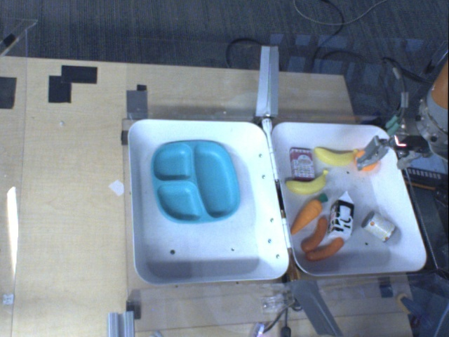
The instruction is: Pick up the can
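A small silvery can (379,226) lies on its side near the front right of the right bin (414,248). A red-and-white labelled tin or box (302,163) lies at the bin's back left. My gripper (374,152) hangs over the back right of this bin, reaching in from the right, well behind the silvery can and apart from it. A small orange thing (366,163) sits right at its tip; whether it is held is unclear.
Two yellow bananas (335,156) (307,184), a carrot (306,215), a black-and-white carton (342,217) and reddish sausages (321,244) crowd the right bin's middle and left. The left bin (203,262) holds a blue divided plate (197,180). A metal post (268,83) stands behind the bins.
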You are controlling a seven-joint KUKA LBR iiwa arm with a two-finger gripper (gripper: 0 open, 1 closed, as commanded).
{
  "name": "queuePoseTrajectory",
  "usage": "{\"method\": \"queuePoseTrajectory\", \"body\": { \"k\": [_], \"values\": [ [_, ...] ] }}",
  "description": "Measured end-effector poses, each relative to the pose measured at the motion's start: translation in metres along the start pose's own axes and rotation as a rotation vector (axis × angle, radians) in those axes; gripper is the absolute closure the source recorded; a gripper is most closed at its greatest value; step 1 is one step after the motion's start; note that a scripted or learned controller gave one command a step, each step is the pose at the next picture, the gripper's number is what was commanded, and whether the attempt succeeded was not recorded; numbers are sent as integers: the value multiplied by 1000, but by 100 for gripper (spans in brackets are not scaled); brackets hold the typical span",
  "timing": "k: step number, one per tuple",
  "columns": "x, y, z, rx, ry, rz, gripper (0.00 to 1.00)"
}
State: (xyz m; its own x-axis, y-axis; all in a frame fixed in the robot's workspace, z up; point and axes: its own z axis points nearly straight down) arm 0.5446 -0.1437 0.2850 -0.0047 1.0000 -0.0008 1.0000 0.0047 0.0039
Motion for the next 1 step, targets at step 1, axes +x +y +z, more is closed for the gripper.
{"method": "queuePoseTrajectory", "body": {
  "k": [1],
  "values": [
    [-28, -30, 97, 1, 0, -33, 0]
  ]
}}
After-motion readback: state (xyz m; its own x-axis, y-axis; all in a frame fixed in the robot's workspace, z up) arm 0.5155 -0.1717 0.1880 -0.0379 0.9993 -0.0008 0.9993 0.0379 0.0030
